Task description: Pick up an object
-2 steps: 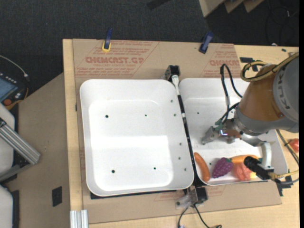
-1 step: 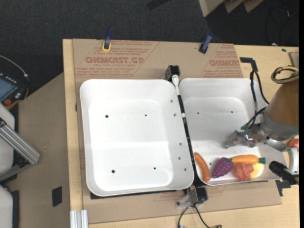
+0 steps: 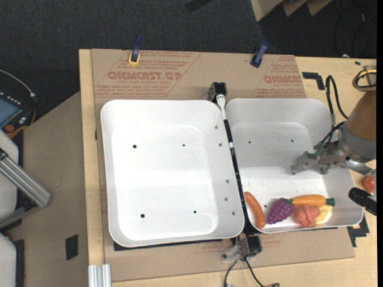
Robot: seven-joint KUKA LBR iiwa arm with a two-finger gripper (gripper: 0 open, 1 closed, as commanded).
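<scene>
We count two white bins side by side on the bench: the left bin (image 3: pixel 119 160) and the right bin (image 3: pixel 269 115). Along the right bin's near edge we find four toy foods in a row: one sausage (image 3: pixel 254 209), one bunch of purple grapes (image 3: pixel 279 210), one carrot (image 3: pixel 311 200) and a pinkish-red piece (image 3: pixel 306 215) just below it. Above them hangs the gripper (image 3: pixel 306 162), low over the right bin's floor, with nothing visible between its tips; we cannot tell whether it is parted or closed.
</scene>
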